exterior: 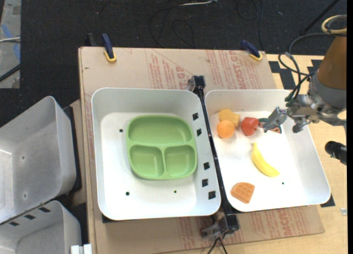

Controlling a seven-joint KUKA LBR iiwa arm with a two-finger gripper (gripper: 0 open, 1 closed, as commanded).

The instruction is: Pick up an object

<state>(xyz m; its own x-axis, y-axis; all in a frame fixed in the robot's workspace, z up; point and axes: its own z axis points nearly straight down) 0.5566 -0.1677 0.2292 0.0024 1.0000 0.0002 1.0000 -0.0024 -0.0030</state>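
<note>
The right bin (309, 153) holds several toy foods. A red piece (249, 126) lies near the back, with an orange ball (225, 129) and a yellow piece (229, 116) to its left. A yellow banana (263, 160) lies mid-bin and an orange waffle-like piece (242, 192) sits near the front. My gripper (285, 123) hangs over the back right of this bin, just right of the red piece. It is open, with nothing between its fingers.
The left bin (105, 153) holds a green divided plate (162, 146). A black divider (208, 148) runs between the bins. Cables (295, 73) trail behind the arm, and white tubs (33, 153) stand at the left.
</note>
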